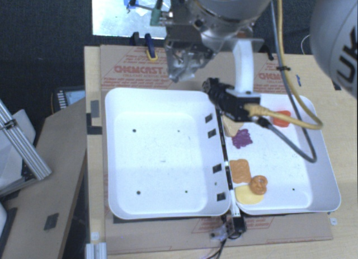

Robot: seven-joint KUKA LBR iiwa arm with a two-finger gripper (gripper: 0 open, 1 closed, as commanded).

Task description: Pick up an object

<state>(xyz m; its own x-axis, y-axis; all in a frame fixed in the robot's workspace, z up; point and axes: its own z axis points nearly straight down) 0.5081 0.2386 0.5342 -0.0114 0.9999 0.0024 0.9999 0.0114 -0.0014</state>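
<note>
- I see the two-finger gripper (184, 65) hanging above the bench's far edge, behind the shallow white left bin (120, 196); I cannot tell how its jaws stand.
- In the shallow white right bin (319, 179): a purple lumpy toy (242, 137), an orange-tan square block (240, 169), a small brown round piece (258, 184) touching a flat yellow disc (249, 196), and a red-orange piece (282, 118) near the cables.

The arm's gripper (184, 62) hangs over the bench just beyond the far rim of the left bin (162, 157). In the right bin (313, 174) lie a purple piece (242, 137), an orange block (240, 169), a brown lump (258, 184), a yellow disc (249, 196) and a red-orange piece (281, 118) beneath the yellow cable (291, 119).
</note>
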